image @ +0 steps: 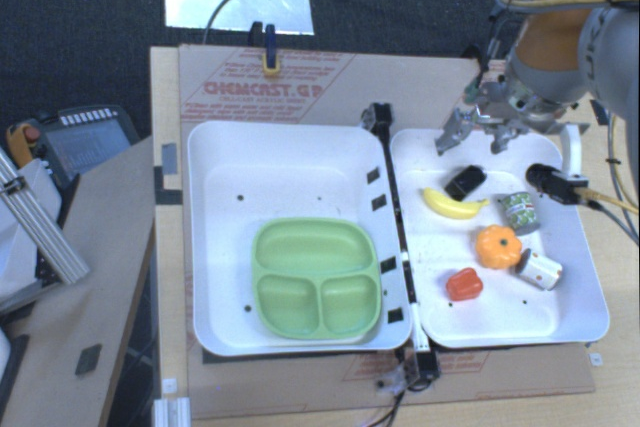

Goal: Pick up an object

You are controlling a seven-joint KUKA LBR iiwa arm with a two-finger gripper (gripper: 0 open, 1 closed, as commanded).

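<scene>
The gripper [476, 134] hung spread open just above the black block [465, 182], so a straight descent centred on it, clear of the banana [451, 205], seemed wisest.

Right bin's [585, 315] near-left floor lies open; black block [466, 182] and banana [452, 205] crowd its far end.

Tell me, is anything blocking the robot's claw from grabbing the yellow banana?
Nothing visible does. The two-finger gripper hangs open above the right white bin. The small black block lies beside the curved yellow banana, not on it, and the banana's top is bare.
</scene>
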